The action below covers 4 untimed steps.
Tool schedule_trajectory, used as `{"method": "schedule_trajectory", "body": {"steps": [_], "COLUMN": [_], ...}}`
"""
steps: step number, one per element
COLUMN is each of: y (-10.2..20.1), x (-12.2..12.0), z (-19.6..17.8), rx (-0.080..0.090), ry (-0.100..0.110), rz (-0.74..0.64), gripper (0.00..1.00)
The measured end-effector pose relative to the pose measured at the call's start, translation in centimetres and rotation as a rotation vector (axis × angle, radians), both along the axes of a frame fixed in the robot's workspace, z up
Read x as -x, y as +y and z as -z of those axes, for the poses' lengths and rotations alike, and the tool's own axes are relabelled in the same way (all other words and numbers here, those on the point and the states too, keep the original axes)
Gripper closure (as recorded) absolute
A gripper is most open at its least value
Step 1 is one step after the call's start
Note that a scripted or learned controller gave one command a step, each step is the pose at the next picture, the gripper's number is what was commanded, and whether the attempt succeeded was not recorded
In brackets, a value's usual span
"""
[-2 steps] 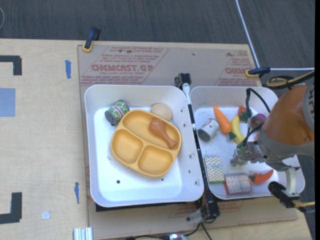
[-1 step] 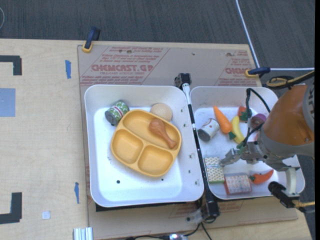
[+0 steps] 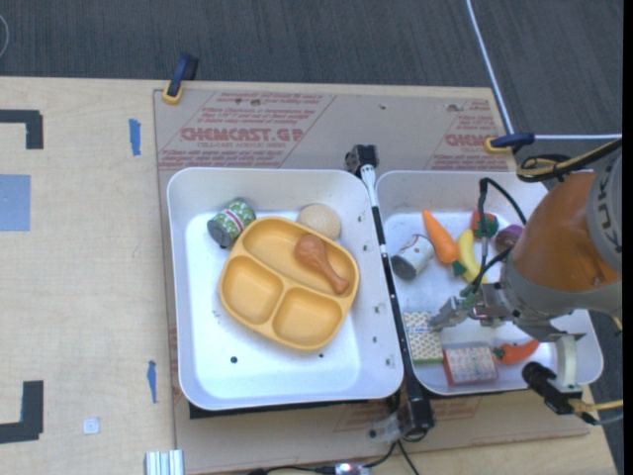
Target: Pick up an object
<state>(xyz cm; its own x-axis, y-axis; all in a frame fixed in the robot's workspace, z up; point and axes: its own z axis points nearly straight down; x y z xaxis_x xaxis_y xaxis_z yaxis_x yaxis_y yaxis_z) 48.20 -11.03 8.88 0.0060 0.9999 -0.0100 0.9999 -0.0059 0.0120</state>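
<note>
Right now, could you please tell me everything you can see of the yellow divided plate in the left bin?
The yellow divided plate looks like smooth moulded plastic, rounded at the corners, with three shallow compartments: one long one along the top and two smaller ones below. It lies flat, turned at a slant, on the floor of the left bin. A brown toy drumstick rests in the long compartment. A green can lies by its upper left edge and a pale round item by its top.
</note>
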Motion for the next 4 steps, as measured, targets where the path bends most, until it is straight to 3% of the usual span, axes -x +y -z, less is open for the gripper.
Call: {"method": "schedule_trajectory", "body": {"steps": [1, 2, 3, 4], "y": [0.2, 8.8, 8.8, 8.8], "x": [-0.1, 0.2, 0.2, 0.2], "z": [-1.0, -9.6, -9.6, -9.6], "rx": [-0.003, -0.011, -0.011, -0.011], "ry": [-0.003, 0.010, 0.011, 0.011], "rz": [-0.002, -0.008, -0.007, -0.007], "gripper": [1.00, 1.00, 0.00, 0.00]}}
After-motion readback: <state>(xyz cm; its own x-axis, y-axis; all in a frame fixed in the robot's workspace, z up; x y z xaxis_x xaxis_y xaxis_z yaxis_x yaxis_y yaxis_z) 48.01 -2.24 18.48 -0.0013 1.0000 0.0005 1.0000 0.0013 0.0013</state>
